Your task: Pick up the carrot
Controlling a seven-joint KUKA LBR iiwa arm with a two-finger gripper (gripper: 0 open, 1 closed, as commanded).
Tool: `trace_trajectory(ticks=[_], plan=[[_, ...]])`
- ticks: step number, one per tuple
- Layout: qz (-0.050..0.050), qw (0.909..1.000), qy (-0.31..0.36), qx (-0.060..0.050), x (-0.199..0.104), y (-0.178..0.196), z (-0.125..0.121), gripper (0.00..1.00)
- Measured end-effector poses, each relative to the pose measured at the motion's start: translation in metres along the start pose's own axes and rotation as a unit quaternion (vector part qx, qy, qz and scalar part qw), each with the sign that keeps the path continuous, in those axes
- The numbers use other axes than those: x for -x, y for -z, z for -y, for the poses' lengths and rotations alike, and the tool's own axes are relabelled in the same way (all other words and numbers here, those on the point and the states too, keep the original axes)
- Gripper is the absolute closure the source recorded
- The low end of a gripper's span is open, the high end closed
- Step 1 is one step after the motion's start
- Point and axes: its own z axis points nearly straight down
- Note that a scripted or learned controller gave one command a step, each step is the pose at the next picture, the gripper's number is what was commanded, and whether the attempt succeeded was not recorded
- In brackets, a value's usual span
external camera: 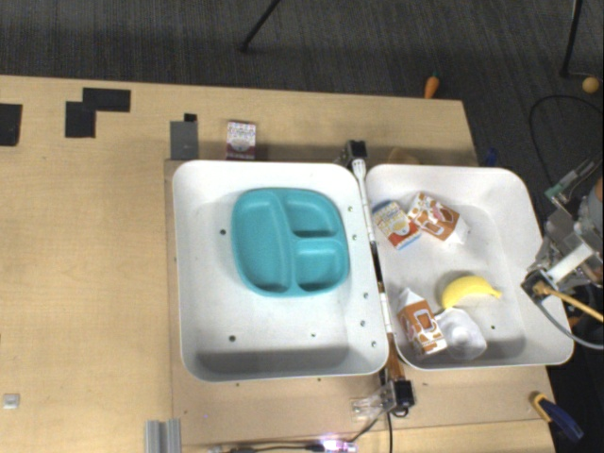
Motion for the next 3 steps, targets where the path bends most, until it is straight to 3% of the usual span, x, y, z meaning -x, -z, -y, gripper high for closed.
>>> trace_trajectory(ticks=[1,2,3], plan=[[-0.002,0.9952,0.097,0.006,0.0119,0.1492,0.0039,1.0],[0.0,0.9951,0.098,0.002,0.0116,0.1452,0.0052,0.0],[0.0,0.9951,0.098,0.002,0.0116,0.1452,0.0052,0.0]])
